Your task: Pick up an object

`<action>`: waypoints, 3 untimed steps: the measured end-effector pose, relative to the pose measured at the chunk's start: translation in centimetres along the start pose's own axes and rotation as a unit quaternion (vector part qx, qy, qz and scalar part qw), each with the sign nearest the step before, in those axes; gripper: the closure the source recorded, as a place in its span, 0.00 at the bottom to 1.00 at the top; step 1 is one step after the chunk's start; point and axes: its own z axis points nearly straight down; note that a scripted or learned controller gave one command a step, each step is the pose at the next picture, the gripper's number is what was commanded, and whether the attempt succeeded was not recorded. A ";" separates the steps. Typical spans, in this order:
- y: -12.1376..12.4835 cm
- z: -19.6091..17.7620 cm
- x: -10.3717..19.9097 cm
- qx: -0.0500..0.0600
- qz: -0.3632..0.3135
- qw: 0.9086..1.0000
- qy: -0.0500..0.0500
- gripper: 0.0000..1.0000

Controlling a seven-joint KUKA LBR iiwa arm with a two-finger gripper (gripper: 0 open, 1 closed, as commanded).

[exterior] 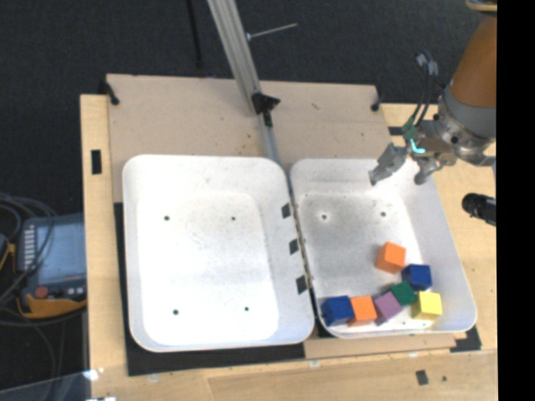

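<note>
My gripper (407,169) hangs over the far edge of the right bin (351,224), its two grey fingers spread open with nothing between them. Several small blocks lie at the near right of that bin: an orange block (390,257), a blue block (417,276), a green block (404,294), a yellow block (430,304), a purple block (387,306), a second orange block (363,309) and a second blue block (337,309). The gripper is well behind them, apart from all.
The left bin (205,249) sits beside the right one. A slanted metal post (238,48) rises behind the bins. A grey device with cables (46,261) lies off the bench's left edge.
</note>
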 end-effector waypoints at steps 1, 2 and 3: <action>0.1 -0.2 0.0 -0.002 0.000 1.000 0.000 0.00; -0.3 4.2 0.4 0.000 0.002 1.000 -0.002 0.00; -0.8 8.6 -0.1 0.001 0.003 1.000 -0.002 0.00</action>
